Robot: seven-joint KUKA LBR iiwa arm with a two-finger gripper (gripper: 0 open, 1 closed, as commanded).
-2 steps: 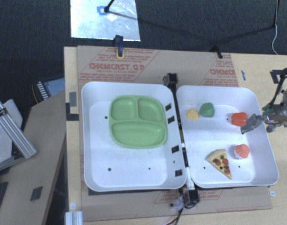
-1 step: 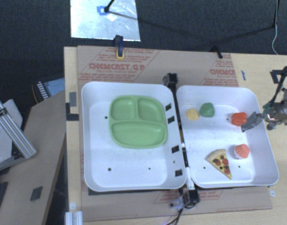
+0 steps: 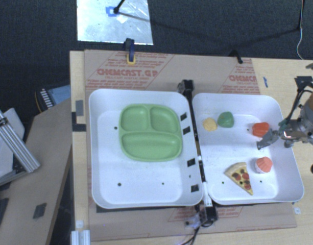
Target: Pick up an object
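Note:
The right bin (image 3: 284,182) holds several toy foods: a yellow piece (image 3: 210,124), a green piece (image 3: 225,119), a red-orange piece (image 3: 259,129), an orange-and-white piece (image 3: 263,164) and a pizza slice (image 3: 240,176). My gripper (image 3: 267,139) reaches in from the right edge over this bin. It sits just below and to the right of the red-orange piece and above the orange-and-white piece. Nothing is visibly held in it.
The left bin (image 3: 105,177) contains a green divided plate (image 3: 150,131). A black divider with clips (image 3: 193,137) runs between the bins. Cardboard (image 3: 146,73) lies under both bins, and a shiny sheet (image 3: 114,13) lies beyond the bench.

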